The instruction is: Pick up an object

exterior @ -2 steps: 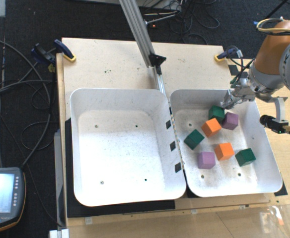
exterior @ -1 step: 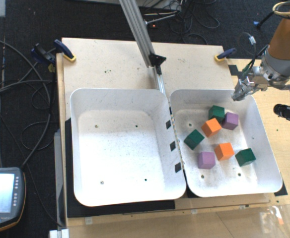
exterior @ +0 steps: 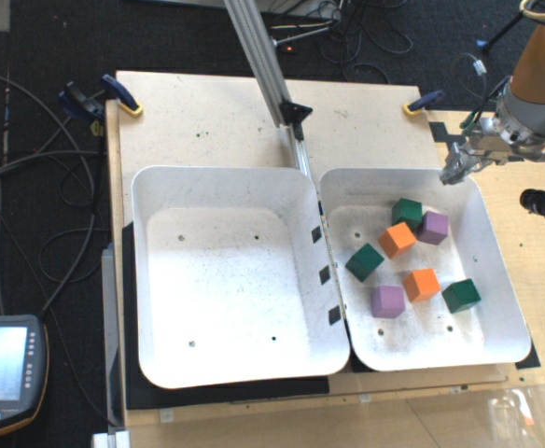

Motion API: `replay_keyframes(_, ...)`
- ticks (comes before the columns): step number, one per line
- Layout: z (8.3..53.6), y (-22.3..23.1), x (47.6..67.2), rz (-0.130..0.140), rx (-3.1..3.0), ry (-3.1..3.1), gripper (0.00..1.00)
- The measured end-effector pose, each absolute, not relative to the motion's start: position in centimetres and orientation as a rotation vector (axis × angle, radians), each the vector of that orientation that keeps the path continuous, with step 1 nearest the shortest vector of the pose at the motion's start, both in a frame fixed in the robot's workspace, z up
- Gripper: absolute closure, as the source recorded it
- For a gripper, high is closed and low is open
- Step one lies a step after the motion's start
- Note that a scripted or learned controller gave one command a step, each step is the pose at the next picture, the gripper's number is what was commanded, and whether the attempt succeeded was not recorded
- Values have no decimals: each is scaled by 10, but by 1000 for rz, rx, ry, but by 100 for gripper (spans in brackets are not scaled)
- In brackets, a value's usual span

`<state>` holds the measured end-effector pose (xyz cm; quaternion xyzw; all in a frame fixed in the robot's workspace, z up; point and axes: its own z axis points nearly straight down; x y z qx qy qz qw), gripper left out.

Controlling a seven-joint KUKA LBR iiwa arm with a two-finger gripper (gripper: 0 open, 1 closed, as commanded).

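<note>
Whether the jaws are open or closed cannot be told here: the gripper [exterior: 455, 170] is small and partly blurred at the far right corner of the right bin [exterior: 496, 250], and nothing is visibly held in it. The grey arm [exterior: 534, 82] with its orange band reaches in from the right. Seven small blocks lie clustered in the right bin: a green block [exterior: 407, 212] touching a purple block [exterior: 433, 227] and an orange block [exterior: 398, 239], another green block [exterior: 365, 261], a purple block [exterior: 388, 301], an orange block [exterior: 422, 284] and a green block [exterior: 461, 296]. The left bin [exterior: 160, 250] sits alongside. The task appears to be at the approach step; the next move likely calls for travelling over one block and descending onto it.
</note>
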<state>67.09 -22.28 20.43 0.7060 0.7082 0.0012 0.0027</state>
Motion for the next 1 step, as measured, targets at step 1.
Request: replay_keyframes(1, 219, -171, 648, 3, 2213, 2229, 100)
